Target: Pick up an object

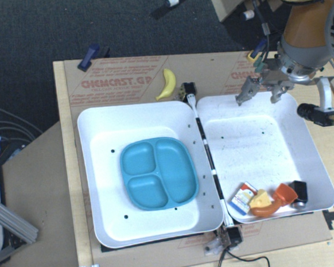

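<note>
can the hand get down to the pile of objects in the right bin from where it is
Probably yes. The hand hangs open over the right bin's far edge, and bare bin floor lies between it and the pile of objects in the near corner.

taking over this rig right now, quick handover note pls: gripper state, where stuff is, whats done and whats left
Gripper: open, holding nothing, above the far edge of the right bin.
Objects: a small pile in the right bin's near corner, a red and white packet, an orange piece and a black piece. A blue divided tray lies in the left bin. A banana lies on the bench behind the bins.
Done: nothing picked yet.
Left: move to the pile, close on one object, lift.
</note>
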Controlling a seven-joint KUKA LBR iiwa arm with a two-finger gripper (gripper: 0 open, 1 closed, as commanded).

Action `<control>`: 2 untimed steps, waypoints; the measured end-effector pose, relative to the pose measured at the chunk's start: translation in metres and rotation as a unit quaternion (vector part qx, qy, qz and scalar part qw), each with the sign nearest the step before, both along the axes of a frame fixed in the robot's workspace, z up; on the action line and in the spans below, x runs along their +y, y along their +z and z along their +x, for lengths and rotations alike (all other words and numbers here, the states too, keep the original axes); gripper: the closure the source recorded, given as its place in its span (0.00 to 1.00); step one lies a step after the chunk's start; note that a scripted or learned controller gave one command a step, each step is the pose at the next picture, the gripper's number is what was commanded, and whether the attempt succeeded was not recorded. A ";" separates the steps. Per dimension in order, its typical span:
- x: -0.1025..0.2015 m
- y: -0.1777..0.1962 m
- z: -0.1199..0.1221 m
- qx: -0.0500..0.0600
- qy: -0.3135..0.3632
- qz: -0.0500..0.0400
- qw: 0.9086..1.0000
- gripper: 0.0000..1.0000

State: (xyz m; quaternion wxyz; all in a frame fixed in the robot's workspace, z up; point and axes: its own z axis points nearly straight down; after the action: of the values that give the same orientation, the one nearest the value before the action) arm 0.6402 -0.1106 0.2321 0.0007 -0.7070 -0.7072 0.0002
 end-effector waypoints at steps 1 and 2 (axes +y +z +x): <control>0.005 -0.147 -0.003 0.000 0.000 0.000 1.000 0.00; 0.005 -0.137 -0.002 -0.001 -0.001 0.000 1.000 1.00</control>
State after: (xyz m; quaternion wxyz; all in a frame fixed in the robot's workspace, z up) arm 0.6383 -0.1054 0.0951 -0.0006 -0.7074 -0.7068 -0.0006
